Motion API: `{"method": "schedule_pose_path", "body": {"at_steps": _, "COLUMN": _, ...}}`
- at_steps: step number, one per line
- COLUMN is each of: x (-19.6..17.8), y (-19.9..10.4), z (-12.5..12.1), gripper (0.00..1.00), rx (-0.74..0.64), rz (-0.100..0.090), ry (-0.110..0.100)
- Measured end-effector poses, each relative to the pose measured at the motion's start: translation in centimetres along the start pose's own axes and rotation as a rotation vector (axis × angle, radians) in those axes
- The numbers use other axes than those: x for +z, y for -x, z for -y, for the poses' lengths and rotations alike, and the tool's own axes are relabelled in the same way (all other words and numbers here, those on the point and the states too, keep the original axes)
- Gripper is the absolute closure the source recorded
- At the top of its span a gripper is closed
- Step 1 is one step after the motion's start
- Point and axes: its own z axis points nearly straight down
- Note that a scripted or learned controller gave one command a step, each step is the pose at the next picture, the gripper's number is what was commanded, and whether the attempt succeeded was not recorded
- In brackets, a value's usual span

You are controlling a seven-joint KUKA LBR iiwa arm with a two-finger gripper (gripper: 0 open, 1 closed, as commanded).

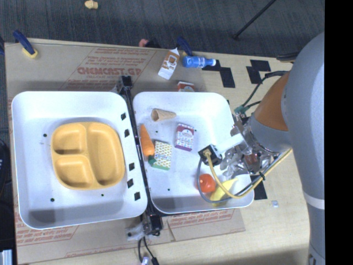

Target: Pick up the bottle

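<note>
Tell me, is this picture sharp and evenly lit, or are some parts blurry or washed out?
Camera view: soft throughout, so the print on the small purple packet cannot be read; the grey arm, closest to the lens, is a smooth blur; the white bins look bright but keep their edges; faint shadows sit along the left bin's front wall; lighting is otherwise even.

Hand low in right bin
</note>
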Motion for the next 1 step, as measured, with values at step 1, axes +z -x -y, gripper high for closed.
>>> {"method": "schedule_pose_path", "body": {"at_steps": 1, "x": 1.21, "y": 0.94, "z": -4.62, "gripper": 1.0, "rx": -0.001, "rz": -0.002, "ry": 0.003}}
